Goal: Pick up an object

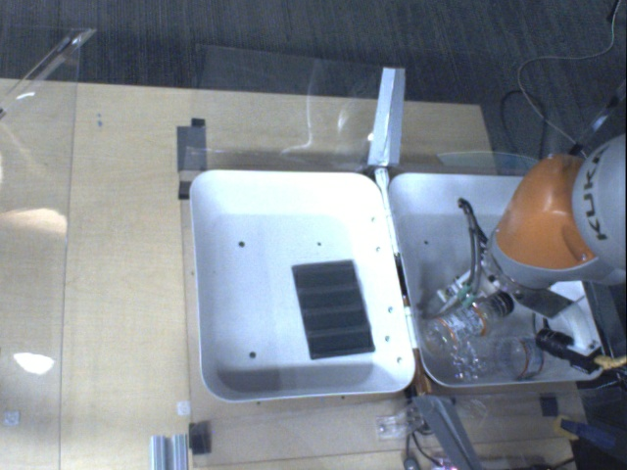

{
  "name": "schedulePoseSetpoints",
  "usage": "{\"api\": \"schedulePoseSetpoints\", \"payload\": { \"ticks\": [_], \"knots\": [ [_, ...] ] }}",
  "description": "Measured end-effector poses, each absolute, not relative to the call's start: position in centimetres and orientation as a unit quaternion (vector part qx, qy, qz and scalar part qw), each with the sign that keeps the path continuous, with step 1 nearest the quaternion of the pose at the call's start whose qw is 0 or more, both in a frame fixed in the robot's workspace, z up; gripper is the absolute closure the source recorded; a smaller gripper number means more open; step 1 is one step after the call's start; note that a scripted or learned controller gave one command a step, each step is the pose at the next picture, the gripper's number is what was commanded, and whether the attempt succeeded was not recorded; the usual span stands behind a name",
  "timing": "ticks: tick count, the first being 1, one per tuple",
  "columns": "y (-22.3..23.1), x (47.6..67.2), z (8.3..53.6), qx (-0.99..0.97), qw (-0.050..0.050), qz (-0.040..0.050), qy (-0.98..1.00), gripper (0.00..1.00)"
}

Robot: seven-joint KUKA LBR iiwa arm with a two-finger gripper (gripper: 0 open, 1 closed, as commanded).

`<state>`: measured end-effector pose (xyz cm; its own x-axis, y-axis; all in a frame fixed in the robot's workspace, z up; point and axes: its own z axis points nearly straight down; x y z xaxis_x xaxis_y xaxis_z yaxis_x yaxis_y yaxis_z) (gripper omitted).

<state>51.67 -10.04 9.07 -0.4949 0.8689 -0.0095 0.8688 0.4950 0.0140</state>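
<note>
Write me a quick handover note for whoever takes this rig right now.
Gripper: low in the right bin, among clear plastic items; grip state can't be told.
Left bin: a black ridged block lies flat near the middle.
Done: arm has reached into the right bin; no lift is visible.
Left: confirm a grasp on one item and raise it clear of the bin.

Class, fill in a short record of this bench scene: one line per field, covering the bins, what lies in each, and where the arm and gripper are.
left bin: holds a black ribbed block, lying flat near the middle
right bin: holds clear objects near its front edge
arm: reaches in from the right, over the right bin
gripper: low over the clear objects; grasp cannot be judged
</note>
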Motion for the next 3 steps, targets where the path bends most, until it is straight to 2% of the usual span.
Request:
{"api": "schedulePoseSetpoints", "payload": {
  "ticks": [1, 2, 3],
  "knots": [
    [-9.9, 53.8, 9.0, 0.628, 0.004, 0.0039, 0.778, 0.0],
    [-8.8, 60.1, 8.9, 0.646, 0.005, 0.0041, 0.763, 0.0],
    [-11.6, 53.1, 12.7, 0.635, 0.002, 0.0017, 0.772, 0.0]
  ]
}}
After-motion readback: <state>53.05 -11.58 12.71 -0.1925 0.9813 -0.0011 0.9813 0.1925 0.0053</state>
